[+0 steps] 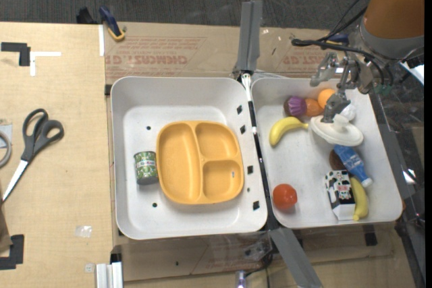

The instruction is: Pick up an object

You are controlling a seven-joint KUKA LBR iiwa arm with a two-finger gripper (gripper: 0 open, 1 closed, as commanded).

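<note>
Bench [54,212] of pale wood bearing two shallow white bins, both of smooth plastic with rounded corners. Left bin [128,212]: a yellow three-compartment tray [200,162] and, just beside its left edge, a small green can [145,167] lying on its side. Right bin [385,206]: a white disc-shaped object [336,133], flat and glossy, its long axis running left to right, directly beneath the gripper [335,109]. Whether the gripper is open, closed or gripping cannot be told. Nearby lie a curved yellow banana [285,129], a red ball [285,195], a black-and-white carton [339,192] and a purple cup-like piece [295,105]. Scissors [30,145] rest on the bench.
</note>
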